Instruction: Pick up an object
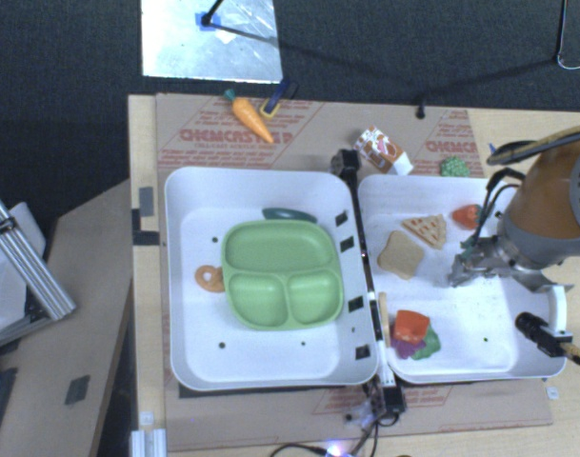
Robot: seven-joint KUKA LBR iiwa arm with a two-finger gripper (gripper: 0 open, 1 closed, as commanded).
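I've got the gripper [461,272] low over the right bin [490,355]; I can't tell how its jaws stand from here. Nearest on its left, one tan bread slice [400,253] lies flat on the bin floor, with one waffle wedge [425,229] just beyond, far side. One red piece [467,215] sits by the arm. Near-left corner: one red, green and purple toy cluster [414,333]. In the left bin [190,208], one green divided plate [280,272] and one small pretzel ring [210,278]. Beyond, on cardboard, one carrot [251,119].
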